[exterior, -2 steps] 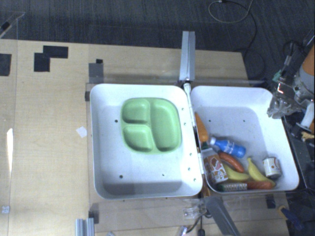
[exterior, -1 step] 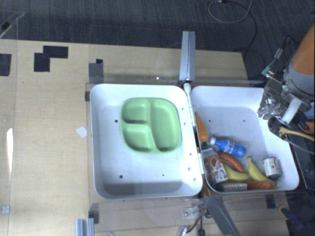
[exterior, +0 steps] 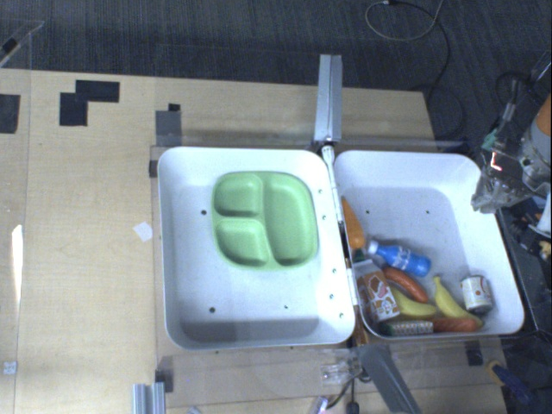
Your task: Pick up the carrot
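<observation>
Because the carrot (exterior: 352, 224) lies tight against the left wall of the right bin (exterior: 431, 175), it looks hard to grab. The gripper (exterior: 493, 195) hangs by the bin's right rim (I cannot tell if it is open or closed), well apart from the carrot.

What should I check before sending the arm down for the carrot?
1. Carrot located, along the right bin's left wall: ok.
2. Top of carrot uncovered: ok.
3. Room beside it: not ok, wall on one side, blue bottle at its lower end.
4. Gripper over the carrot: not ok, at the bin's right rim.
5. Gripper opening: cannot tell.
</observation>
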`<state>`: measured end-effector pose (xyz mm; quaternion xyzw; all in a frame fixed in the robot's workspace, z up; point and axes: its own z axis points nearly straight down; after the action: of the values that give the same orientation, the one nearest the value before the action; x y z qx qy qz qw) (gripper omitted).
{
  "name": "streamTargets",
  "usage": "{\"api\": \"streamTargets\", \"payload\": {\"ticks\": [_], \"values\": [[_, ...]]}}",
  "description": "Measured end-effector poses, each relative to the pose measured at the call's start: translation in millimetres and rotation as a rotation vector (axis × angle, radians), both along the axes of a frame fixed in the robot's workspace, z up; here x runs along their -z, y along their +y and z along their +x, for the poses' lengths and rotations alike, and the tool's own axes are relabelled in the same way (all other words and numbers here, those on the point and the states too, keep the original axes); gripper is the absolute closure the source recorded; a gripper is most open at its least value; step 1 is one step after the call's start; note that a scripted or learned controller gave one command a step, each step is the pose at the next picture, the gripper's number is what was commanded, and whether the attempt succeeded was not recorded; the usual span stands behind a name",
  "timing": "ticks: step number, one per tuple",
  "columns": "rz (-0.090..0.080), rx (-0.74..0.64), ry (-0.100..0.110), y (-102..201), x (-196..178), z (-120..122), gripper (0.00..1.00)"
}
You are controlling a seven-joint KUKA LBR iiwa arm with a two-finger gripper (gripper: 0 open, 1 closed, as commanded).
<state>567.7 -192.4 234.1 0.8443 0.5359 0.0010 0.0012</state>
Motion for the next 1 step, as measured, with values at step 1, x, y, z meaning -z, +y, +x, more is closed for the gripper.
{"api": "streamTargets", "payload": {"ticks": [1], "values": [[-0.001,-0.006,-0.004,1.0,-11.4,1.7,1.00]]}}
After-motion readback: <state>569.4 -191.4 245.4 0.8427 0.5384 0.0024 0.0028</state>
